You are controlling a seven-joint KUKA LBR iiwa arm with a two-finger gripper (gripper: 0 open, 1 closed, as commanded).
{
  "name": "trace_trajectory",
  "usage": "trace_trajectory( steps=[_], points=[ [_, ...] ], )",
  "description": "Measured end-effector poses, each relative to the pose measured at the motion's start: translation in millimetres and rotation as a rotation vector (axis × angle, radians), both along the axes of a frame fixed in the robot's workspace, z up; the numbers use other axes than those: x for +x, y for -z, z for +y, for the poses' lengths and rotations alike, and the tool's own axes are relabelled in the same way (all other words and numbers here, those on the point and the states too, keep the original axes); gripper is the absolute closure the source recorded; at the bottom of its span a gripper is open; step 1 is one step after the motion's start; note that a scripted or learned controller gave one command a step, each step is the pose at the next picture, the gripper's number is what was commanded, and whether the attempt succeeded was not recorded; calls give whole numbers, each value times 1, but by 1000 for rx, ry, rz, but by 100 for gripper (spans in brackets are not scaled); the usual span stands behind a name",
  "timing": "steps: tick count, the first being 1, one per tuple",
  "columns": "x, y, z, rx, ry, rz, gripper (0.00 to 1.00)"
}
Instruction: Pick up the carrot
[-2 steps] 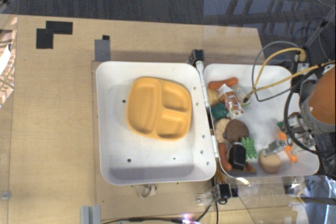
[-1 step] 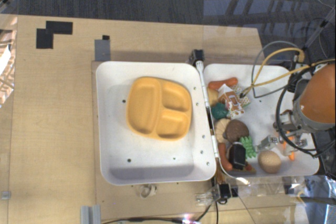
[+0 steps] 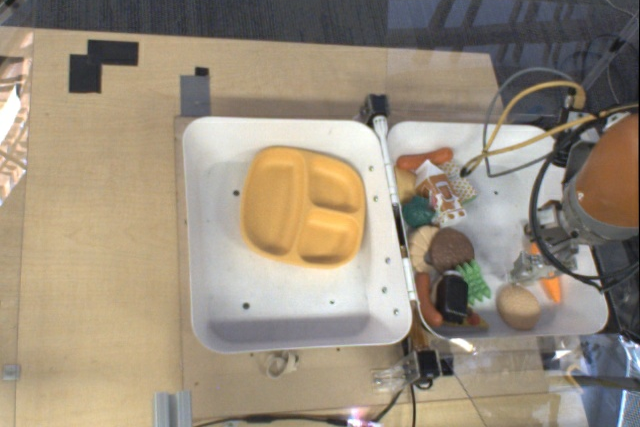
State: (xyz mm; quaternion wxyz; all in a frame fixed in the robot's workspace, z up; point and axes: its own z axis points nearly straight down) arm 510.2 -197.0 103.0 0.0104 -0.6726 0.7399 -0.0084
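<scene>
I see toy food crowding the right white bin (image 3: 560, 320): a beige egg-shaped piece (image 3: 518, 306) sits just beside the small orange carrot (image 3: 552, 290), near the bin's right wall. My claw (image 3: 532, 263) hovers over it; its grip I cannot tell.

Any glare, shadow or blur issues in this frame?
Camera view: sharp overall; soft shadow along the left bin's near wall; faint reflections on the clear panel at the bench's far edge; the arm partly covers the carrot; pincer detail small.
</scene>
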Motion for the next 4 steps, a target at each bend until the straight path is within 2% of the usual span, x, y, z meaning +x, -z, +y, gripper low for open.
trace_trajectory(
  steps=[1, 2, 3, 4],
  points=[
    [4, -12, 2, 2, -1, -9, 100],
    [-17, 12, -7, -9, -330, 7, 100],
    [-13, 1, -6, -8, -328, -3, 100],
    [-17, 12, 4, -18, -583, 9, 100]
  ],
)
